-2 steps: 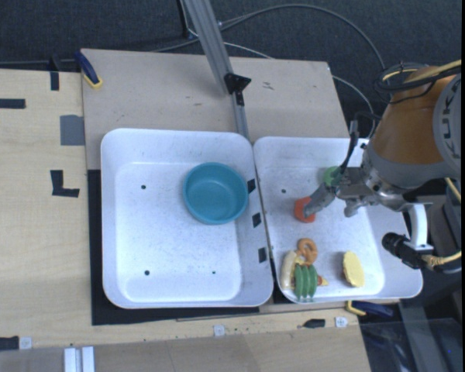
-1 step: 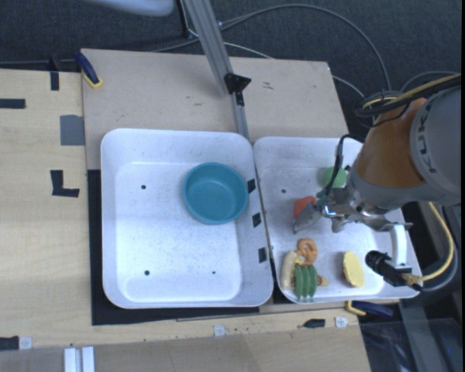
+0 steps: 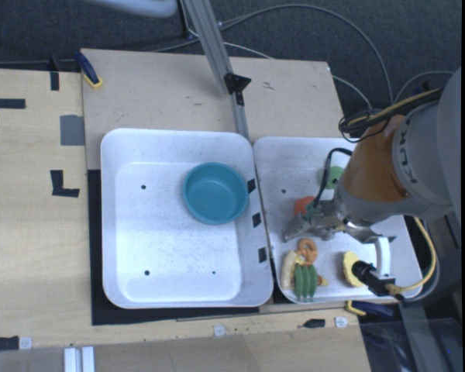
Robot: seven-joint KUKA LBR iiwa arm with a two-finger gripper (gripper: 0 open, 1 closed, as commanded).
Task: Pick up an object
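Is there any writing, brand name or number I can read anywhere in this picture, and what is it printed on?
"KU": dark letters running down the grey arm beside its orange band, likely the start of a brand name; the rest is cut off or blurred.
No readable text on the blue bowl, the left bin, the right bin or the small toys in it.
The black tape marks on the bench are shapes, not letters.

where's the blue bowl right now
The blue bowl sits in the left bin, in its upper right part near the divider between the two bins, well apart from the gripper in the right bin.
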